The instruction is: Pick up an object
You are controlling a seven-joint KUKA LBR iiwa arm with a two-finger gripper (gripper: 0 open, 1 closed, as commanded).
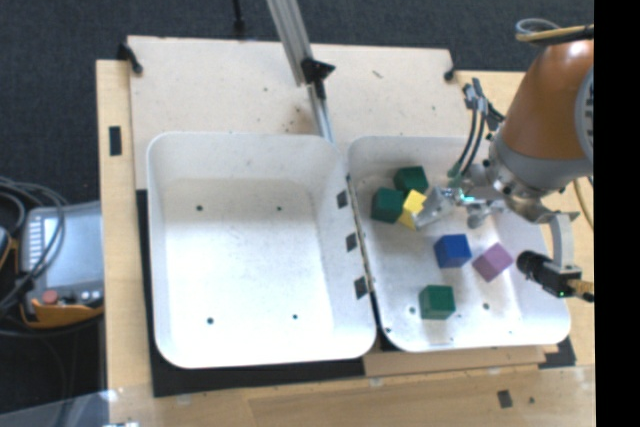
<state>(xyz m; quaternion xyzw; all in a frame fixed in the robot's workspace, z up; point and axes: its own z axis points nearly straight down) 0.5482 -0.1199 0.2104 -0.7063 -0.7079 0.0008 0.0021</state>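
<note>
The right bin holds several small blocks. Near its far left, a yellow block lies between a dark green block and another green block. A blue block and a purple block lie mid-bin, and a third green block sits near the front. My gripper hangs low in the bin, just right of the yellow block and close against it. The grey and orange arm hides the bin's right side.
The left bin stands beside the right one, the two rims meeting at the middle. A slanted aluminium post rises from behind the bins. A black cable and connector hang by the arm at the right edge.
</note>
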